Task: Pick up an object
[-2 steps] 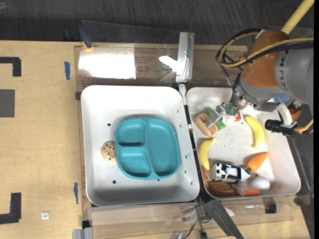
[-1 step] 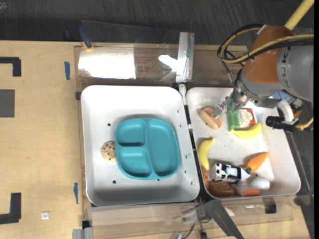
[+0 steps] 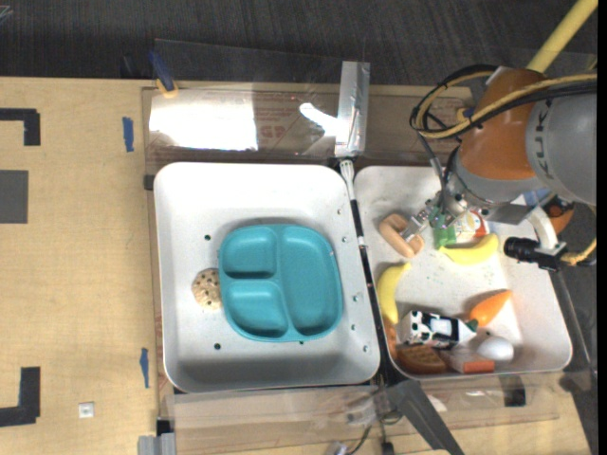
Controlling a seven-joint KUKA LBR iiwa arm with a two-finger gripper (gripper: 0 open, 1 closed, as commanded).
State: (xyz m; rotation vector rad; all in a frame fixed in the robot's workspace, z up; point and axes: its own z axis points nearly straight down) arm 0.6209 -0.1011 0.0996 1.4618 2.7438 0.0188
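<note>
My gripper (image 3: 446,218) hangs low over the back of the right bin (image 3: 550,335), below the orange wrist band. Directly under it are a small green piece (image 3: 442,234) and a yellow banana (image 3: 472,249). A tan bread-like toy (image 3: 399,234) lies just to its left. Further forward lie a second yellow banana (image 3: 390,290), an orange carrot (image 3: 489,307), a black-and-white cow (image 3: 437,328), a white egg (image 3: 494,350) and a brown flat piece (image 3: 423,357). I cannot make out anything held in the gripper.
The left bin (image 3: 180,207) holds a teal divided plate (image 3: 281,281) with a cookie (image 3: 207,288) at the plate's left edge. A clear plastic sheet (image 3: 247,121) stands behind the bins. Cables loop around the wrist (image 3: 446,102).
</note>
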